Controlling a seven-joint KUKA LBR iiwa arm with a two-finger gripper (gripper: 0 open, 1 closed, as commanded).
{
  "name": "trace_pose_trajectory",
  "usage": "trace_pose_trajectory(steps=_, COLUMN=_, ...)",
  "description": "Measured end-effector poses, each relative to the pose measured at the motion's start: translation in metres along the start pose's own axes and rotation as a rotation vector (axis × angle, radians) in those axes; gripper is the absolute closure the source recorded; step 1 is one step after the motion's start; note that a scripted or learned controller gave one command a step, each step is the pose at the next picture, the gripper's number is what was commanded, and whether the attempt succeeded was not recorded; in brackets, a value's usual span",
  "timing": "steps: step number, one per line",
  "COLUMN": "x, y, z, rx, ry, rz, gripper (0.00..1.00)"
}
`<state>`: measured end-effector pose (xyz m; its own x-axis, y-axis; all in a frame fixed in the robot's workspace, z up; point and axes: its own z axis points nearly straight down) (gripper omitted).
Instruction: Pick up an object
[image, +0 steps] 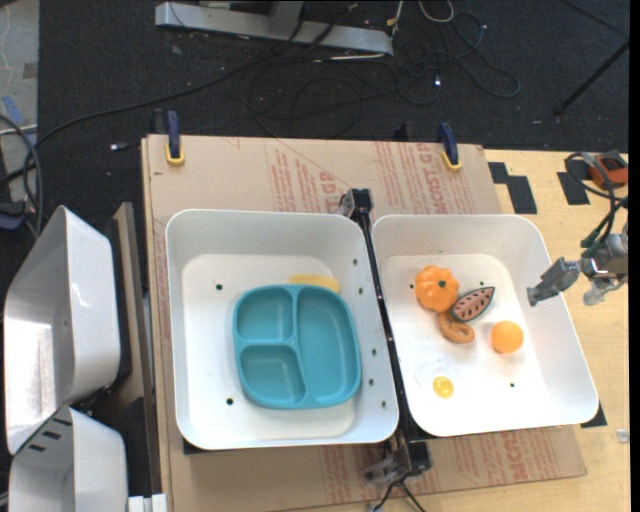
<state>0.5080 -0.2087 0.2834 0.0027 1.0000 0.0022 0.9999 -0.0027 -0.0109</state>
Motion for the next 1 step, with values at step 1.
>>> trace_pose_trajectory(steps=1, x=0.0009, y=0.0021, z=-0.0058, rx=-0.011, ry=-0.003, rz=-0.004, gripper=0.0)
